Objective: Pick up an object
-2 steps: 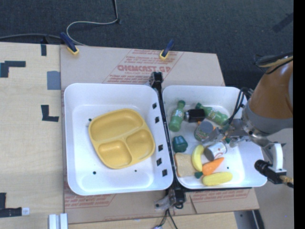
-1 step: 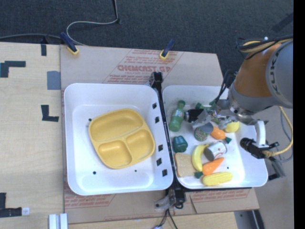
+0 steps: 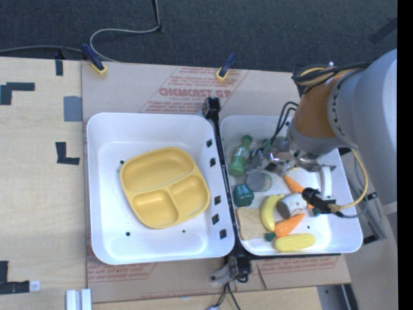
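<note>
1. A cardboard-covered bench (image 3: 187, 92) with dark carpet on the far side bears two white bins side by side.
2. The left bin (image 3: 103, 173) holds a yellow divided plate (image 3: 164, 186).
3. The right bin (image 3: 345, 237) holds the toys — green bottle (image 3: 239, 159), banana (image 3: 269, 212), carrot (image 3: 288, 225), corn cob (image 3: 294, 242).
4. A clean pick probably means settling on one separate toy — the heap is crowded.
5. The gripper (image 3: 274, 155) hangs over the bin's far part; whether spread or closed, I cannot tell.
</note>
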You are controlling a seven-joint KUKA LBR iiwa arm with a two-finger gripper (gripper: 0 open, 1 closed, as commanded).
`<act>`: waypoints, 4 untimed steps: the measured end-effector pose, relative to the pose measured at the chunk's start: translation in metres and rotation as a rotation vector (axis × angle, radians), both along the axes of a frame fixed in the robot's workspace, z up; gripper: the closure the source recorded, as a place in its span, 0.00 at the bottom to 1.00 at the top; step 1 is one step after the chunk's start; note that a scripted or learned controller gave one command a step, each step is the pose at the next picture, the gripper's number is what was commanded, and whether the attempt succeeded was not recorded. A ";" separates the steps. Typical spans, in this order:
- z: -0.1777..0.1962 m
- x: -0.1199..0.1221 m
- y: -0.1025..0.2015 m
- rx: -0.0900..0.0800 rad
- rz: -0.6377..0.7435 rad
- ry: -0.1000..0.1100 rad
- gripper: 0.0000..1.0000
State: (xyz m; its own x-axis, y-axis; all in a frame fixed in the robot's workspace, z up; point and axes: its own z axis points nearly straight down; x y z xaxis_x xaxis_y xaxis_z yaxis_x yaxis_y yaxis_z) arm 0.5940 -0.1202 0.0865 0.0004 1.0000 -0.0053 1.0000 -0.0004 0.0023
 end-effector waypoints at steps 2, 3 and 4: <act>0.088 0.075 -0.039 0.003 0.001 0.001 0.00; 0.020 0.056 -0.011 0.001 0.001 -0.012 0.00; 0.028 0.055 -0.010 0.001 0.003 -0.008 1.00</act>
